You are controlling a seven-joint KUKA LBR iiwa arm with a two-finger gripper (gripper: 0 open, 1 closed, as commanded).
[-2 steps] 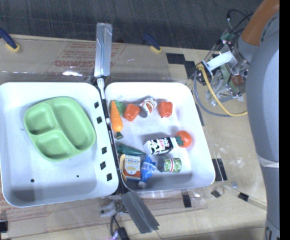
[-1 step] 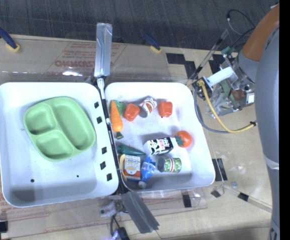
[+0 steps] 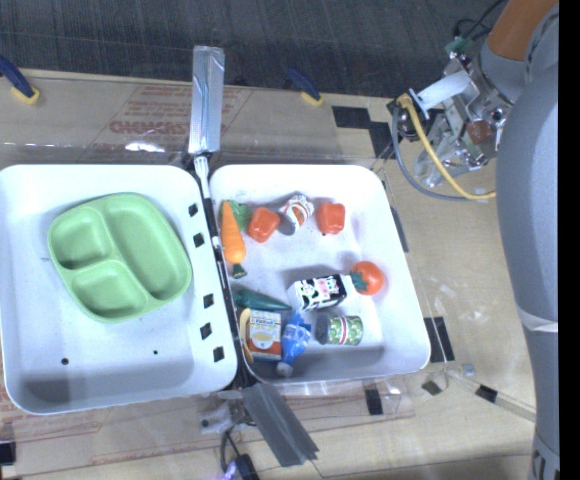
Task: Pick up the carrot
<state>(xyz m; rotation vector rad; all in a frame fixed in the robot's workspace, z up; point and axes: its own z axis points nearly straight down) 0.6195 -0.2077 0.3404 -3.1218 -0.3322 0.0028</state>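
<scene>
Carrot (image 3: 232, 236) — orange, slender, green-topped

Light was even and fairly bright across the bench, coming from overhead. The two white bins (image 3: 390, 208) ran close to washed out, with a soft grey shadow pooled in the near corner of the left one. Glare streaked the clear plastic sheet (image 3: 150, 138) behind them and the strip of silver tape (image 3: 207, 98). The dark floor at the top stayed dim and grainy. The whole picture was soft, small labels unreadable, and the arm (image 3: 530, 168) at right was blurred, too close to be sharp.
</scene>
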